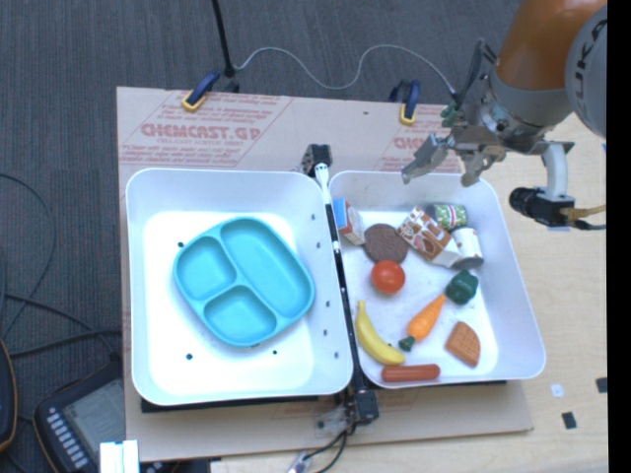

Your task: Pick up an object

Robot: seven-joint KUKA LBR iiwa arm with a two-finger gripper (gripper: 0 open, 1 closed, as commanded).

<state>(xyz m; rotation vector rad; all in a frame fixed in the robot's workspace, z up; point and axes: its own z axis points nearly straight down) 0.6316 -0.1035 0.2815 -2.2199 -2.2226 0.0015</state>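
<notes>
The arm [552,37] enters from the upper right, its orange band uppermost, wrist angled down toward the far edge of the right bin [513,264]. The gripper [446,166] hangs above that bin's far rim, fingers spread apart and grasping nothing.

The brown board [246,136] under the bins bears red print reading "CHEMCAST GP"; a partial repeat of it shows beside the gripper.

The right bin's contents are a printed carton [425,235] near the far edge, its lettering too small to read, a brown disc [385,242], a tomato [388,278], a carrot [427,317], a banana [370,335] and a sausage [410,371] at the near edge.

The left bin [163,353] carries a blue divided plate [244,280].
</notes>
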